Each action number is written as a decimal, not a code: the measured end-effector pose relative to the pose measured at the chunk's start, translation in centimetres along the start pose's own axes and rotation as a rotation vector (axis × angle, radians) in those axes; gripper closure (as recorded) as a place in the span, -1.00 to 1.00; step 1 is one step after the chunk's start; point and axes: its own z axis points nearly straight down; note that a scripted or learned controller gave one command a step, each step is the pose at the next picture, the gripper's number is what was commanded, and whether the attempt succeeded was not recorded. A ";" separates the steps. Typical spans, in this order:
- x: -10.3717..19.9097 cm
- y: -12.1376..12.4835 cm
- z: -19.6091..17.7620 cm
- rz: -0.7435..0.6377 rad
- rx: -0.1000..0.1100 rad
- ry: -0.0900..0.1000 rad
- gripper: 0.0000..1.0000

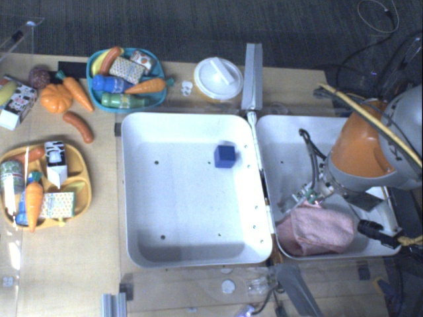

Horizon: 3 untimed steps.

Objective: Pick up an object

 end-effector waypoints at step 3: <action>-1.8 3.3 0.1 0.156 0.002 0.000 -1.00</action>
